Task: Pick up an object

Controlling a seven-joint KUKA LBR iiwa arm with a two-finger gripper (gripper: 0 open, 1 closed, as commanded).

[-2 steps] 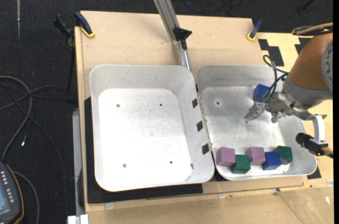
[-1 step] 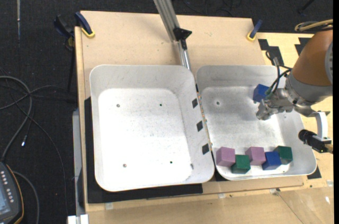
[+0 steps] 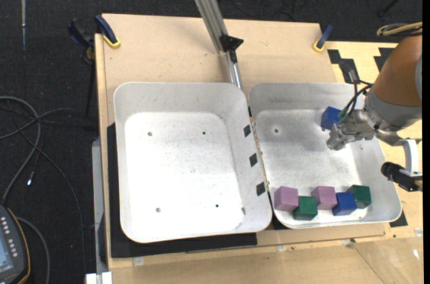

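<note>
The left bin [image 3: 178, 162] sits toward the desk's [image 3: 168, 48] left side. In the right bin [image 3: 295, 108], five blocks line the front edge: purple [image 3: 287, 197], green [image 3: 306, 207], purple [image 3: 326, 196], blue [image 3: 345, 203], green [image 3: 361, 195]. Farther back, the gripper [image 3: 338, 139] hangs beside another blue block [image 3: 330, 117]; whether it grips anything, I cannot tell.

Six small cubes lie in the right-hand white bin [image 3: 282, 105]. A row sits along its near edge: a purple cube [image 3: 287, 198], a green cube [image 3: 306, 208] touching it in front, a second purple cube [image 3: 325, 196], a blue cube [image 3: 345, 203] and a dark green cube [image 3: 361, 195]. Another blue cube [image 3: 330, 117] rests apart, farther back, partly hidden.
</note>
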